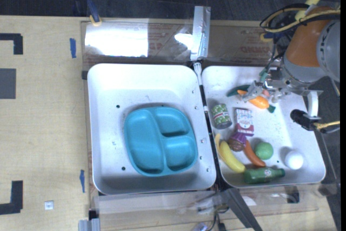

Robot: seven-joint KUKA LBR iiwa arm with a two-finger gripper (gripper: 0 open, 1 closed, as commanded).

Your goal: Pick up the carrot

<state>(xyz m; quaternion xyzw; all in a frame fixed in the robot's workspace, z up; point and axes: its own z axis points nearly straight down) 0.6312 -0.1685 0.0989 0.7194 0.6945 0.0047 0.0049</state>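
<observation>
A blue tray (160, 139) is seen in the L bin (102, 84). In the R bin (311, 170), a carrot (258, 101) w/ green top lies under the pincer (268, 89); pincer opening can't be told, grip unconfirmed. Lift not yet done.

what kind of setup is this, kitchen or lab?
Most likely a lab pick-and-place bench: two white bins side by side, toy food such as a banana, and a robot arm reaching in. Tape markers on the bench support that.
</observation>
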